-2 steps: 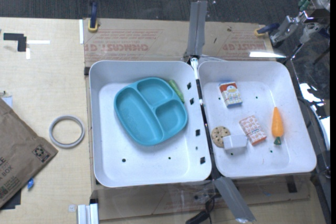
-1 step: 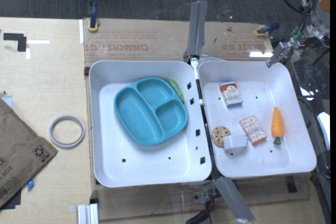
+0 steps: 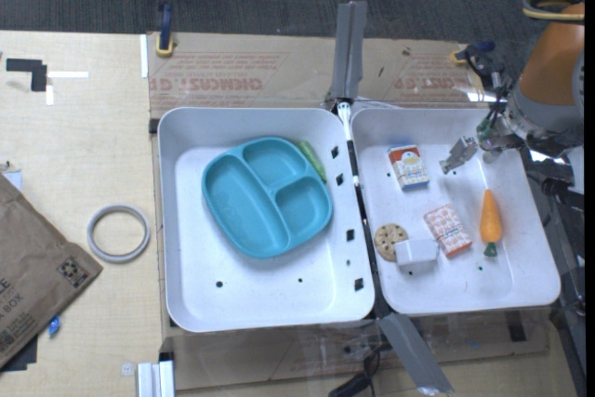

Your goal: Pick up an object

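- Nothing picked yet, as far as I can judge: every item lies on a bin floor.
- Hand (image 3: 457, 155) hovers over the right bin (image 3: 465, 293), near its 1 o'clock corner, just off 3 o'clock of the red-and-white carton (image 3: 408, 167).
- Hand state: cannot tell, too small and slanted to read. Nothing visible in it.
- Candidates in the right bin: carton at 11 o'clock, carrot (image 3: 490, 218) at 3 o'clock, pink packet (image 3: 447, 230) centre, cookie (image 3: 390, 240) at 8 o'clock, white block (image 3: 416, 253) touching or just beside the cookie at 6 o'clock.
- Left bin (image 3: 186, 293) holds a blue divided plate (image 3: 267, 195), with a green item (image 3: 313, 158) tucked at its 1 o'clock edge.
- Remaining: choose a target, descend, close, lift. The carton is nearest, so it's the likely pick.
- Risk: the cookie and packet lie flat, poor for a two-finger grip.
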